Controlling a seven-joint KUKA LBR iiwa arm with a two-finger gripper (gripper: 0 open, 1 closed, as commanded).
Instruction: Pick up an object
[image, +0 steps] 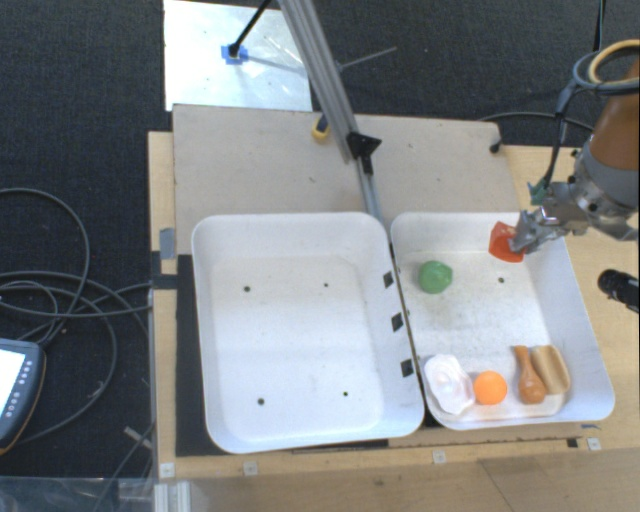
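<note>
Counter (300, 160): flat tan board, matte, with dark carpet around it and loose cables at the left.

Left bin (215, 300): shallow white plastic, rounded corners, a few small dark holes in the floor. Right bin (575, 300): same make, touching the left one along a shared edge with dark tabs; it holds all the loose items.

Arm (610, 170): grey with an orange band, reaching in from the right over the right bin's far right corner.

End effector (522, 240): at the bin's far right corner, pressed against a red object (503, 243). The red object looks small, glossy and cup-like or wedge-shaped, lying just to the left of the end effector and touching it. Cannot tell whether it sits between the fingers or merely beside them; finger opening not resolvable from this slant.

Other candidates, all lower in the view, toward the near side:
- Green ball (434, 276): round, matte, alone in mid-bin, left of the end effector and slightly nearer.
- Hot dog toy (541, 372): tan bun and brown sausage, long axis running roughly far to near, at the near right corner.
- White object (447, 384): lumpy, pale, soft-looking, at the near left corner.
- Orange ball (490, 388): smooth, between the white object and the hot dog toy.

Judgement: the red object is the likely target, being the one in contact; a lift would show whether the grip is real.
</note>
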